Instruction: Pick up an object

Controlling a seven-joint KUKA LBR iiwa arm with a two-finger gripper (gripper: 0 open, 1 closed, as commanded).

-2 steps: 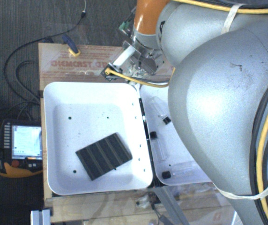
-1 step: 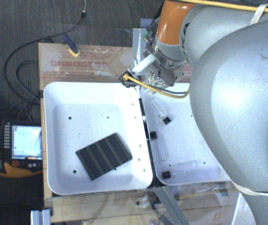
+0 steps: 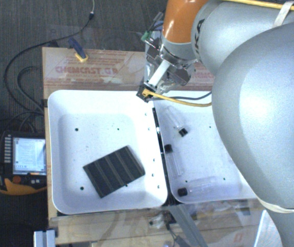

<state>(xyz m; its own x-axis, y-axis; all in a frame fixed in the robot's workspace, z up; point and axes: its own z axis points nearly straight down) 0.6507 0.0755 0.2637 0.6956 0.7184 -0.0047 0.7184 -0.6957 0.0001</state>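
Note:
A black ribbed slab (image 3: 114, 171) lies flat in the left bin (image 3: 65, 112), towards its front. In the right bin (image 3: 208, 117) lie three clear tubes with black caps: one (image 3: 176, 121) near the back, one (image 3: 171, 161) along the dividing rim, one (image 3: 202, 184) at the front. My gripper (image 3: 173, 75) hangs over the back edge of the bins, near the divide, above and well behind all of these. The wrist and arm hide whatever is between its tips.
A cardboard sheet (image 3: 95, 71) lies behind the bins with a blue clip (image 3: 77, 49) on it. A handheld pendant (image 3: 21, 161) rests on the floor at left. The big grey arm (image 3: 260, 102) covers the right bin's right part.

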